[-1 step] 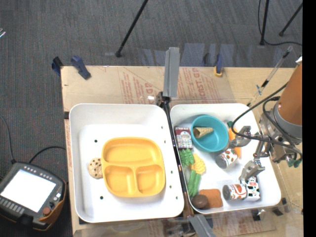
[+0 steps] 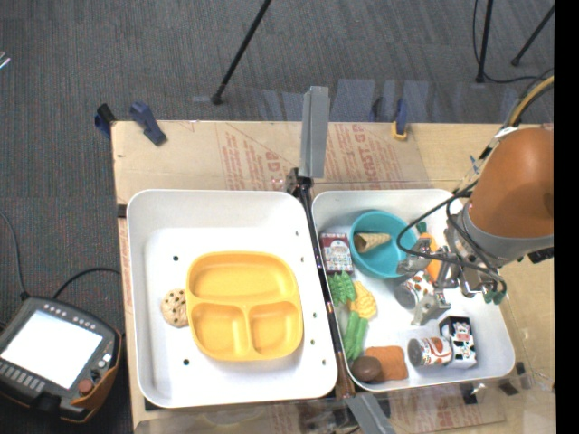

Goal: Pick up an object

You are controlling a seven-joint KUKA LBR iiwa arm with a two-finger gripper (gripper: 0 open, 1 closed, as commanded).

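Toys are crowded in the right bin (image 2: pixel 503 333), among them a can (image 2: pixel 431 352) just below the pincer (image 2: pixel 432 304), whose grip cannot be told from above, so nothing is judged lifted yet and the whole pick is left.

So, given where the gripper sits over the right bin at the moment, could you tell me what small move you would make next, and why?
I would probably lower the gripper a little, straight down. It hangs in the right bin among small items, just above the can and the small carton, with nothing visibly between its fingers. A short descent would likely put it at grasping height.
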